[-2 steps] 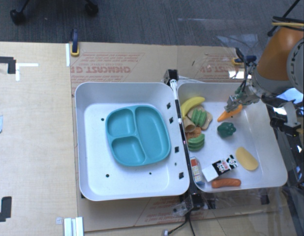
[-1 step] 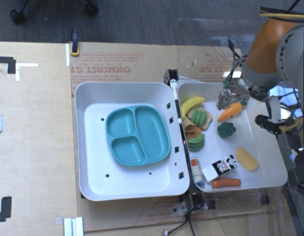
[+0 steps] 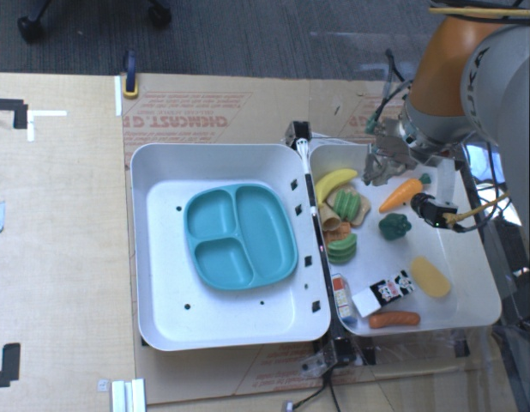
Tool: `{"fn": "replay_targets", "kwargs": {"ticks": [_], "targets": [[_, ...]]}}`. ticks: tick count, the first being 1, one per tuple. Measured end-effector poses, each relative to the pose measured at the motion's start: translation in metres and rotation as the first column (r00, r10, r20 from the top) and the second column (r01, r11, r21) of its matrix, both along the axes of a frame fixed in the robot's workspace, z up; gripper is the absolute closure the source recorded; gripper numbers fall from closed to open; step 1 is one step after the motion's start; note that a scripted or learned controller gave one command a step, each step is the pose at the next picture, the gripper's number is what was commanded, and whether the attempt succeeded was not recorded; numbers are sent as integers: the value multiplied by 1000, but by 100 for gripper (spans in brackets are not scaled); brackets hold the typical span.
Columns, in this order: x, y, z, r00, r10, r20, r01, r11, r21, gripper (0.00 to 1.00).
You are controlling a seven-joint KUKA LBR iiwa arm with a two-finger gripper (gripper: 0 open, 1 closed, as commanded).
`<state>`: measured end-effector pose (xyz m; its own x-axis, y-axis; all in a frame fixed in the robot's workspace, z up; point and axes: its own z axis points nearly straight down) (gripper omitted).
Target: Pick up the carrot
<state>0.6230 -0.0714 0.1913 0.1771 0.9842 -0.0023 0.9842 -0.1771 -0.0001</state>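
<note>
Orange carrot (image 3: pixel 401 194) lies tilted in the right bin (image 3: pixel 471 303), just beside the gripper (image 3: pixel 378 168), whose state I cannot tell; open floor lies toward the bin's near edge. Cardboard lettering is unreadable.

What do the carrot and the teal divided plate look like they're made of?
The carrot looks like moulded plastic toy food: uniform bright orange, smooth, with a green tip. The teal divided plate also looks like plastic, smooth with a soft sheen and rounded moulded dividers. Neither material is certain from looks alone.
</note>
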Motion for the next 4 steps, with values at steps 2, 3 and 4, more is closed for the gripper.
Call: {"fn": "replay_targets", "kwargs": {"ticks": [2,3,4], "targets": [[-26,-90,-91,991,137,-3,-137,991,1,0],[-46,-13,12,966,-257,-1,257,966,0,0],[-44,-43,-61,977,-212,-4,212,977,0,0]]}}
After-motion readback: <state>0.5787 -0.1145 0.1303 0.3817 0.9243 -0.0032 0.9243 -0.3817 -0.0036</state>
